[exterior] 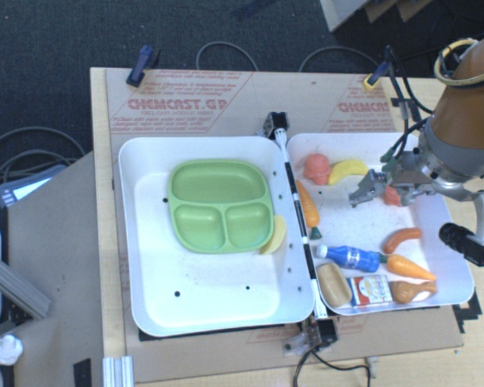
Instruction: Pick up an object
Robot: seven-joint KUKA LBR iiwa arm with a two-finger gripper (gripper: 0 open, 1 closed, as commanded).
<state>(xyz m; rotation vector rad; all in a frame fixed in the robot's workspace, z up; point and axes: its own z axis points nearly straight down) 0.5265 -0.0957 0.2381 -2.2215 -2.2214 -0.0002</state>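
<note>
On the cardboard-topped desk (226,95), the right white bin (460,285) holds toy food; the hand (377,190), fingers spread and empty, hovers beside the yellow plastic banana (347,169), needing to descend and close.

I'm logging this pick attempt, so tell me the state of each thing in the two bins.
Green divided plate: flat, upright, left bin.
Blue bottle: lying on its side, right bin.
Carrot: lying along the divider.
Banana: lying flat, untouched.
Sausage: lying flat.
Gripper: low over right bin.
</note>
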